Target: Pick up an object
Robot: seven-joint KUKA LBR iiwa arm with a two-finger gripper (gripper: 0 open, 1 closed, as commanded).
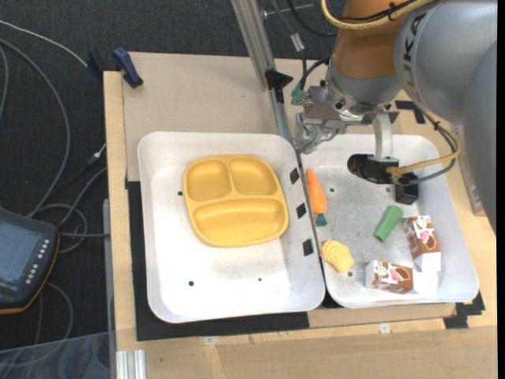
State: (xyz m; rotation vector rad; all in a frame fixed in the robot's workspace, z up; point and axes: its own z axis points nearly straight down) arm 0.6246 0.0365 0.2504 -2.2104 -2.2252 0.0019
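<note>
Though near jaws (316, 136), carrot (316, 193) below, apart

2 white bins (158, 235) sit on the bench: 1 yellow divided plate (234, 199) in the left bin; 1 carrot (316, 193), 1 corn piece (338, 256), 1 green block (387, 223) and 2 small cartons (421, 239) in the right.

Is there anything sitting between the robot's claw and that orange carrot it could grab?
Nothing visible does. The gripper hangs over the top left corner of the right bin, and the carrot lies just below it in the picture, with bare white floor between. The corn lies further down.
</note>
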